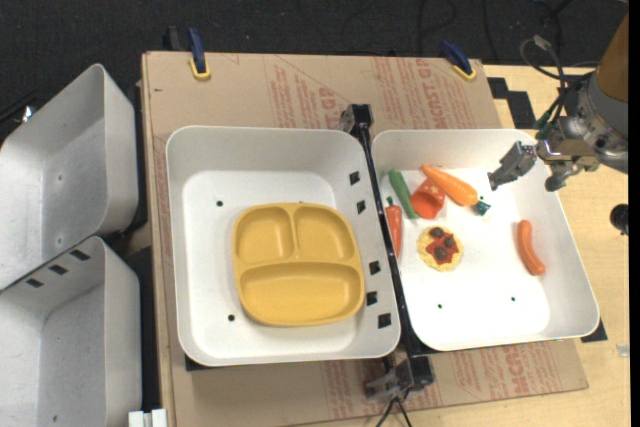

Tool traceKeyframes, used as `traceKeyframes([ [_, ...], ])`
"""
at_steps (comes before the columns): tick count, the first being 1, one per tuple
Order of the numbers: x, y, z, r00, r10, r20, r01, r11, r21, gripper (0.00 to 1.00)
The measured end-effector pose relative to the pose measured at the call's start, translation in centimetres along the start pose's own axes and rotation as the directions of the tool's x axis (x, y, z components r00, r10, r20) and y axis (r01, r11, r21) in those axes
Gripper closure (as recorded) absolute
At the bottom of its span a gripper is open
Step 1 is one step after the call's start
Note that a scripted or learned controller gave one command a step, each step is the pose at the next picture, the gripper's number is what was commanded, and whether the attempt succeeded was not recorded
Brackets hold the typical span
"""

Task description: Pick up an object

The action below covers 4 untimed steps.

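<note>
Above the right bin [560, 315], the gripper [535, 166] hangs spread apart, holding nothing.

Single fixed camera above bench [300, 75], angled down, mid-distance; both white bins [190, 215] in frame.

bins [200, 175] white; tray [298, 263] yellow; carrot [450, 185] orange; sausage [530, 247] orange-red; pepper [427, 203] red; bean [402, 194] green; tart [441, 248] yellow with dark red dots; surface [290, 85] brown with red print
</note>
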State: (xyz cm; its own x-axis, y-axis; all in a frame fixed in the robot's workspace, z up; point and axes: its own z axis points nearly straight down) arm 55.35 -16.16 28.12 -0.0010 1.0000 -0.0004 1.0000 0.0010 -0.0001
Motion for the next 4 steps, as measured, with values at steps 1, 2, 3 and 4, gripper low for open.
traceKeyframes([
  [1,0.2,-0.4,6.4,1.0,0.003,-0.002,-0.003,1.0,0.007,0.0],
  [2,-0.7,-0.2,12.0,1.0,0.003,-0.001,-0.003,1.0,0.006,0.0],
  [3,-0.4,-0.4,18.1,1.0,0.004,-0.003,-0.004,1.0,0.0,0.0],
  [4,-0.4,-0.1,16.6,1.0,0.002,-0.001,-0.002,1.0,-0.01,1.0],
])
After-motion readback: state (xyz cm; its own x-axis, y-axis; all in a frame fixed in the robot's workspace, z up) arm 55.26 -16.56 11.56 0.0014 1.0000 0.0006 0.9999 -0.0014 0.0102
